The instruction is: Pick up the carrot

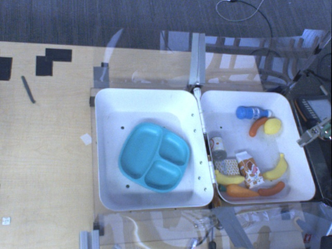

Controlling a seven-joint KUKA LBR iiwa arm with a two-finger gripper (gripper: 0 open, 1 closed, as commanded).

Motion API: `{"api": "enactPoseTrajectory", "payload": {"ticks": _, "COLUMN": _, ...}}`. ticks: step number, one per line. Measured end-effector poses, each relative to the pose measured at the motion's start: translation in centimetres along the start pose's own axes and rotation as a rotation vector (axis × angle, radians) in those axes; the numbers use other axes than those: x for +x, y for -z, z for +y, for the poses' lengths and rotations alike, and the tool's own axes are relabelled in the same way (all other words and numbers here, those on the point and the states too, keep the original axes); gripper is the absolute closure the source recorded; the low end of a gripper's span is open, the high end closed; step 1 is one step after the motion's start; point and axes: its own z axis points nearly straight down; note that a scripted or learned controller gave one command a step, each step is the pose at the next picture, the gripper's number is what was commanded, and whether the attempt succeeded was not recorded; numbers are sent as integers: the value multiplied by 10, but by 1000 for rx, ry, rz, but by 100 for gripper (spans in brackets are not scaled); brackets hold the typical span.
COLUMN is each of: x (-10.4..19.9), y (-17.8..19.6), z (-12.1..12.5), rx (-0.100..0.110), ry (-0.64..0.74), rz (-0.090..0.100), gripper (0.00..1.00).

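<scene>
Hanging at the outer right edge of the right bin [298,134], the gripper [314,134] showed as little more than a pale metal tip, and whether it was open or closed could not be told; nothing could be seen in its grasp. The carrot [241,192] lay well away from it, down and to its left, against the bin's near wall. Touching the carrot's right end was a reddish sausage [271,189]; just above sat a small carton [249,172] between two bananas [276,168]. Nearer the gripper, to its left, were a lemon [273,126], an orange sausage [256,127] and a blue bottle [252,112]. Farther left still, the left bin [111,191] held a blue divided plate [155,156].
</scene>
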Motion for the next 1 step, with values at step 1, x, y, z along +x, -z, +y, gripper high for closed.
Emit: {"api": "enactPoseTrajectory", "payload": {"ticks": 1, "x": -19, "y": 23, "z": 44, "rx": 2, "ry": -283, "rz": 1, "gripper": 100}}
